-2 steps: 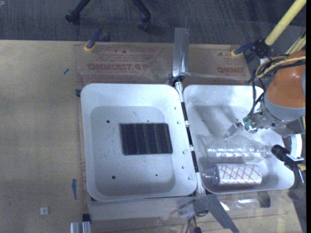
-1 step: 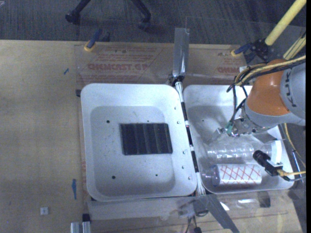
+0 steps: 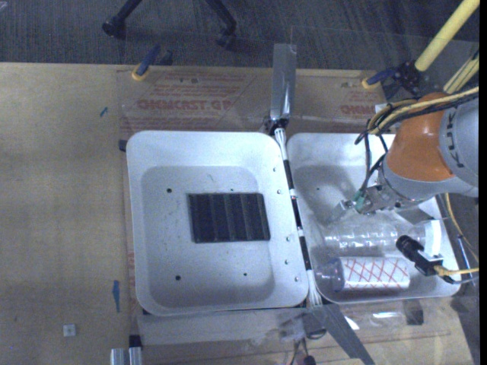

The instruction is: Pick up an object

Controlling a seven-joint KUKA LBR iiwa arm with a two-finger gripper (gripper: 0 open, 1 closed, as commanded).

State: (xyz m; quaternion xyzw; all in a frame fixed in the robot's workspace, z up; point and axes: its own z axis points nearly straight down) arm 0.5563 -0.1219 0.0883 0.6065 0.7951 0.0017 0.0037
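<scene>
In the right bin (image 3: 304,162), a clear plastic bottle with a red-and-white lattice label (image 3: 370,273) lies on its side along the front wall. Just behind it lies a clear ribbed plastic container (image 3: 360,241). My gripper (image 3: 356,203) reaches down into the middle of this bin under the orange-banded wrist. Its tip is a little behind the ribbed container and apart from the labelled bottle. Nothing shows between its fingers. A black ridged rectangular pad (image 3: 228,217) lies flat in the middle of the left bin (image 3: 152,158).
The bins sit side by side on a wooden bench, with a metal post (image 3: 282,82) at the back between them. Blue-and-yellow clamps (image 3: 147,61) hold the board's far edge. The arm covers the right bin's right side.
</scene>
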